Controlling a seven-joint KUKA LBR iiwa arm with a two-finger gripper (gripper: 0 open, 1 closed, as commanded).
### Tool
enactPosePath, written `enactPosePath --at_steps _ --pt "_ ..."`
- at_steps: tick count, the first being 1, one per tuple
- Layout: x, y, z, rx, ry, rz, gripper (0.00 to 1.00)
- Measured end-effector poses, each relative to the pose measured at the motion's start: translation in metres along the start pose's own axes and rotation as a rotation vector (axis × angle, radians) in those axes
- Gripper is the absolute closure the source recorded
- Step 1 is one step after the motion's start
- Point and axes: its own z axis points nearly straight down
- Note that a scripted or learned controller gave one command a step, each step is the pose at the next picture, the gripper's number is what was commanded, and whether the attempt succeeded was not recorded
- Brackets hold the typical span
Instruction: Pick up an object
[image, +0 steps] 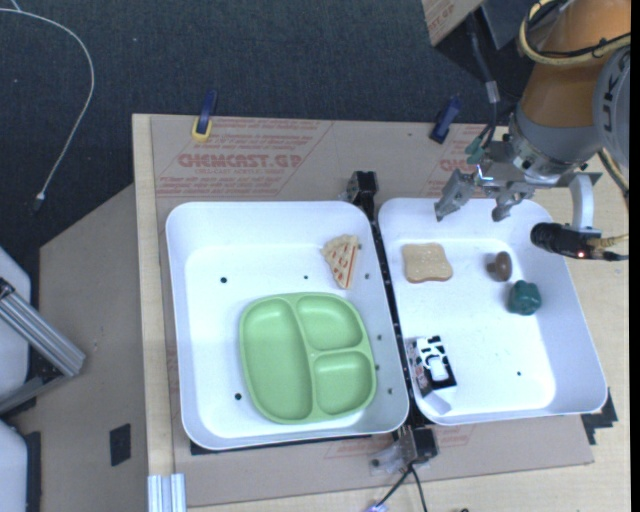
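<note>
My gripper (478, 202) hangs open over the far edge of the right bin (560, 395), its two fingers spread with nothing between them. Below it in that bin lie a tan slice of toast (427, 263), a small brown lump (499, 266) and a teal green object (523, 298). A black and white tag (433, 363) lies near the bin's front left. In the left bin (200, 300) sit a green divided plate (305, 355) and a waffle-like wedge (342, 260).
A black clamp (361, 186) sits between the bins at the back. Blue clips (205, 114) (445, 120) hold the cardboard sheet's far edge. A black sensor with a red light (562, 240) juts in at the right bin's far right rim.
</note>
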Motion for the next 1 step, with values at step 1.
enactPosePath --at_steps 1 --pt "0.0001 0.0024 -0.0077 -0.013 -0.001 -0.002 0.0"
